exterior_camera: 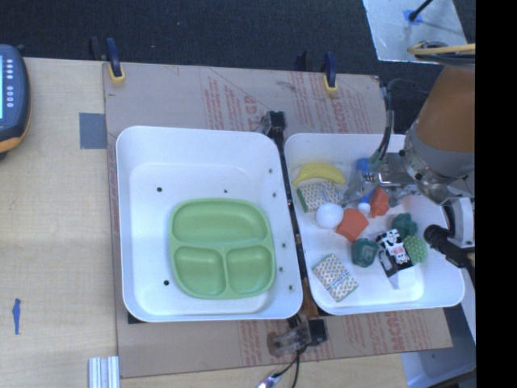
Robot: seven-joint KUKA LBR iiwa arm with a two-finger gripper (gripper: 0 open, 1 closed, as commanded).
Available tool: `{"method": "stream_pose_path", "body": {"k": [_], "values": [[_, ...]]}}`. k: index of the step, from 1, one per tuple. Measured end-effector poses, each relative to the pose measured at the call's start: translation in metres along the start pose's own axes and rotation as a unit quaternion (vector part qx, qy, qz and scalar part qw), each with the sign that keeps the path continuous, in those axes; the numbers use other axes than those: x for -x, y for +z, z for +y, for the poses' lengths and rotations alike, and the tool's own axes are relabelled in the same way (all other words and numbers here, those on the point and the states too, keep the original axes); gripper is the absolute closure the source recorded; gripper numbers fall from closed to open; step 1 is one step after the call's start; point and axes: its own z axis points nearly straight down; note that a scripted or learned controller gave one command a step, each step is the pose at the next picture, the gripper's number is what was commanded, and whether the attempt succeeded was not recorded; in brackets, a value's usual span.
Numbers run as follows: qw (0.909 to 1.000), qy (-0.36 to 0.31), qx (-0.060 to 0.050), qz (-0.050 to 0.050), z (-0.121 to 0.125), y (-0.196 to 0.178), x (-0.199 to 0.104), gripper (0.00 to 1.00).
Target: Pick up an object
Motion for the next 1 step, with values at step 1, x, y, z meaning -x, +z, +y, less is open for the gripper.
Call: {"method": "stream_pose_path", "body": {"k": [1], "values": [[1.0000,0.002,0.001,-0.002,0.0534,0.0503,0.0643,0.00]]}}
